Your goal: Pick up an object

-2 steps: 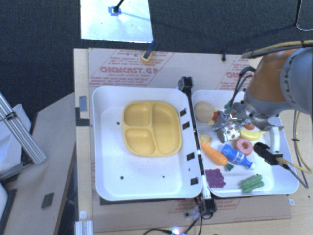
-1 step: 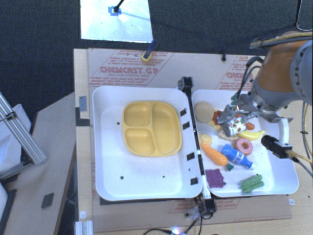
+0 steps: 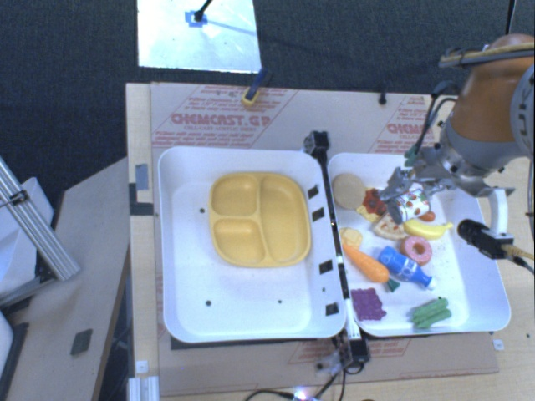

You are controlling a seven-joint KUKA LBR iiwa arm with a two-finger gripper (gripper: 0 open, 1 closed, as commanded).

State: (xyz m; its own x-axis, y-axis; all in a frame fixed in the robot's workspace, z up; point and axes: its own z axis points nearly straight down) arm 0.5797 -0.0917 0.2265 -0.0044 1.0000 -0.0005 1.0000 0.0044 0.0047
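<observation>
A: Report the gripper (image 3: 407,192) condition.

B: It sits low over the upper part of the right bin (image 3: 493,307), above the toy pile. The arm hides the fingers from the camera. Whether they are spread or pressed together cannot be determined, and no object can be confirmed between them.

A: Which object is closest?

B: A white-and-red can (image 3: 415,206) lies directly beneath the tip, apparently touching it. A dark red toy (image 3: 373,199) lies just beside it on the view's left. A yellow banana (image 3: 428,229) lies just below, its long axis running roughly left to right.

A: Other candidates?

B: 4 more lie nearer the camera: a pink donut (image 3: 415,250), a blue bottle (image 3: 407,268), an orange carrot (image 3: 365,264) lying diagonally, and a green pod (image 3: 430,312).

A: The left bin (image 3: 180,249)?

B: It holds 1 yellow divided plate (image 3: 257,219), well apart from the gripper.

A: Judgement?

B: The can is the probable target; the move required is vertical, not lateral.
</observation>
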